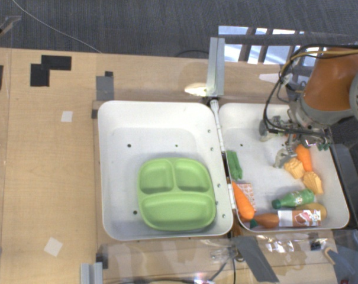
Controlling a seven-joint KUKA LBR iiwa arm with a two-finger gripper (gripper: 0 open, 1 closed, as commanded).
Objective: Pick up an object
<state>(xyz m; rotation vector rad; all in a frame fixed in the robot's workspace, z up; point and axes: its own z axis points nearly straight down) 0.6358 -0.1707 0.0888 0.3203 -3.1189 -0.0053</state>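
My gripper (pixel 290 154) hangs low over the back right part of the right bin (pixel 250 136), under the orange-banded wrist. A small orange carrot (pixel 305 158) lies right against its right side, and I cannot see whether it is held. Just below sit two yellow food pieces (pixel 294 168) (pixel 313 183). Along the front of that bin lie a green bottle (pixel 293 199) and a brown bottle with a red and white label (pixel 297 217). By the left wall are a larger carrot (pixel 244 202), a red and white packet (pixel 248 189) and a green vegetable (pixel 234 164).
The left bin (pixel 125 129) holds a green divided plate (pixel 177 194) toward its front. A metal post (pixel 216 67) stands behind the wall shared by the two bins. Cables loop off the wrist above the right bin's back edge.
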